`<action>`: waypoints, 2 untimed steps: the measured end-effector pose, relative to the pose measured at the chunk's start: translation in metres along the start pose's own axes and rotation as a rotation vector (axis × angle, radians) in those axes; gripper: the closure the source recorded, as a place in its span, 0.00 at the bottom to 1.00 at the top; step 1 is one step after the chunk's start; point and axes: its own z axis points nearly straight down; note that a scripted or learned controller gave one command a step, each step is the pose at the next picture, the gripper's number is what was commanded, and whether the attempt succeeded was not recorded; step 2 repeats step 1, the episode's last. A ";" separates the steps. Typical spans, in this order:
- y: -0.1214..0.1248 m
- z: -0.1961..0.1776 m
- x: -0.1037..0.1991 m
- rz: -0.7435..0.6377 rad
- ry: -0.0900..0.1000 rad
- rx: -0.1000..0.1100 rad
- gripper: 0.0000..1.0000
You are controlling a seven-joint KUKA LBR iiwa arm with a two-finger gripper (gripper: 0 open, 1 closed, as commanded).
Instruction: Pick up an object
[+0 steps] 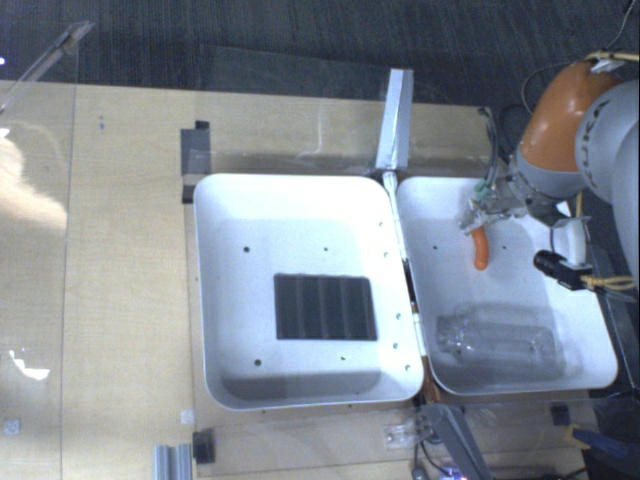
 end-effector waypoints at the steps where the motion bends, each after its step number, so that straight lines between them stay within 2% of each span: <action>1: -0.001 -0.097 0.056 -0.080 0.002 0.008 1.00; 2: -0.001 -0.097 0.056 -0.080 0.002 0.008 1.00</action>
